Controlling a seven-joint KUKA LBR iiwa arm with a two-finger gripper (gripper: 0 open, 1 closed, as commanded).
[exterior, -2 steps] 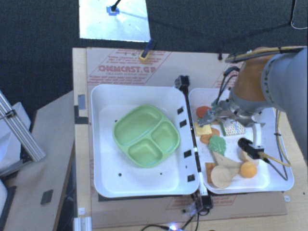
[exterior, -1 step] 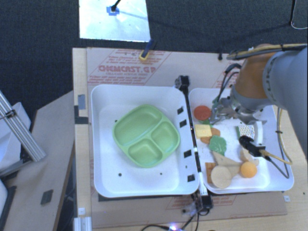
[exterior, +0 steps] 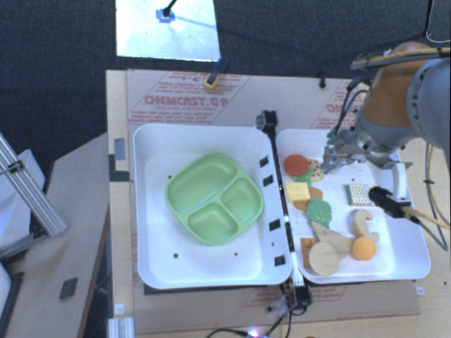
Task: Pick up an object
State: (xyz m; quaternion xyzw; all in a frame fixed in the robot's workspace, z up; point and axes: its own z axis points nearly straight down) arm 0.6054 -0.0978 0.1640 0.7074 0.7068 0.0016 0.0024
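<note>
From the camera view I see my gripper [exterior: 331, 158] low over the right bin [exterior: 412, 259], just beside a red disc [exterior: 296, 165] and a small cookie-like piece [exterior: 315, 169]. Its fingers' state I cannot tell. The left bin [exterior: 155, 259] holds a green divided plate [exterior: 213, 198].

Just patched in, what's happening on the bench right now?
The arm reaches in from the right, and its gripper is down over the far side of the right bin, next to a red disc. I can't tell whether it holds anything. That bin also holds a yellow block, a green leaf-shaped piece and an orange ball. The left bin holds a green divided plate, lying untouched.
</note>
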